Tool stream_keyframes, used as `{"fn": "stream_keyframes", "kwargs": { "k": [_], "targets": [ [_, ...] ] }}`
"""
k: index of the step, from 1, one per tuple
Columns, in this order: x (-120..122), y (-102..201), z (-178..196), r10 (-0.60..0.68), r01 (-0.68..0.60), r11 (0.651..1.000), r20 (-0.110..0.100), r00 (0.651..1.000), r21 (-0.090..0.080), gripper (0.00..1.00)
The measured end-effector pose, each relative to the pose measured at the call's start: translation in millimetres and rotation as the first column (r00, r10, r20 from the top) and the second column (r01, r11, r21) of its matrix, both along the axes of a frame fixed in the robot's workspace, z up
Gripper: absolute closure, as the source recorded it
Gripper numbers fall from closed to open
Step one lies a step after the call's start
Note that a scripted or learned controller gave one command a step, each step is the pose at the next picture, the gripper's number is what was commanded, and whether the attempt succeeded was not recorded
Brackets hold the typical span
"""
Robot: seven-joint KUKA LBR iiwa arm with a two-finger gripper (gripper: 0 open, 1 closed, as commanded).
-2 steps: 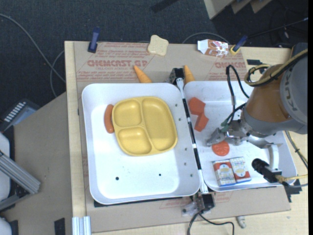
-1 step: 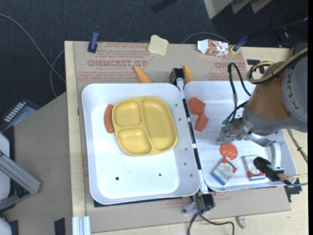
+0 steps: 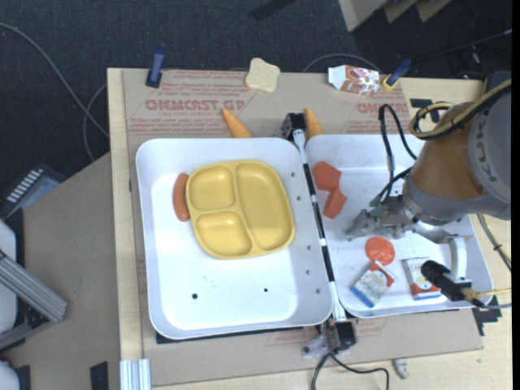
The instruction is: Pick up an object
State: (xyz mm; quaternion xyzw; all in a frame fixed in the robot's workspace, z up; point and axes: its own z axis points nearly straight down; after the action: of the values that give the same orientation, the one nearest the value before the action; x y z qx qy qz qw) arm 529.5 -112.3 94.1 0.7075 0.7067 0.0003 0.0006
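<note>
Over the right bin (image 3: 479, 246), the end effector (image 3: 363, 224) hangs low beside the red pieces.
Its fingers look spread, nothing between them; an orange-red disc (image 3: 379, 250) lies just below, two red blocks (image 3: 329, 187) up-left.

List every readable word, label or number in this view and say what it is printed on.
"CHEMCAST GP": red print on the brown paper-faced board behind the bins; smaller red lines around it are too blurred to read.
Small carton and red-and-white packet in the right bin: printing too small to read.
Wrapper at the board's far edge: unreadable.
</note>
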Motion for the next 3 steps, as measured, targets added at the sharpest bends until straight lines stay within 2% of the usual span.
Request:
{"fn": "stream_keyframes", "kwargs": {
  "k": [1, 2, 3],
  "targets": [
    [-28, 3, -8, 0.000, 0.000, 1.000, 0.002, 1.000, -0.001, 0.00],
    [-27, 2, 3, -0.001, 0.001, 1.000, 0.006, 1.000, -0.003, 1.00],
    [-27, 2, 3, 0.000, 0.000, 1.000, 0.005, 1.000, -0.003, 0.00]
  ]
}}
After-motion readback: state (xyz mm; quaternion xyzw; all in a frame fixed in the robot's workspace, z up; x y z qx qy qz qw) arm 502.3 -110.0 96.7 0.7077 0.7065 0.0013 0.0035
